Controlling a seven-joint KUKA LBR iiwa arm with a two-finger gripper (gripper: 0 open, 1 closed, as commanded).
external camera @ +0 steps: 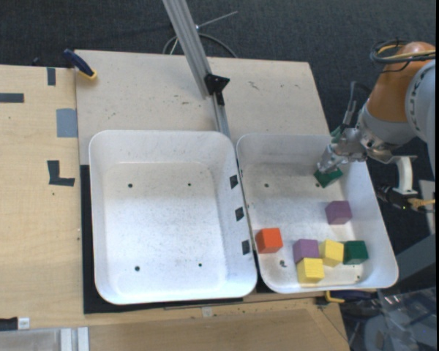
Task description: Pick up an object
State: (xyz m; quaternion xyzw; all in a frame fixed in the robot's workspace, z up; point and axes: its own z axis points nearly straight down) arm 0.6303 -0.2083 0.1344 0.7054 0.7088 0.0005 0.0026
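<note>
My gripper [331, 164] hangs over the upper right part of the right bin [278, 152], reaching in from the right. A small green block [327, 175] sits tilted at its fingertips, with the fingers shut on its top. Lower in the same bin lie a purple block [339, 212], an orange block [268, 240], a second purple block [305, 250], two yellow blocks [333, 251] [311, 270] and a dark green block [355, 251].
The left bin [102, 196] stands beside the right one, sharing a raised rim in the middle. A slanted metal rail [190, 39] crosses the bench behind the bins. A blue and yellow clamp [79, 63] lies at the far left.
</note>
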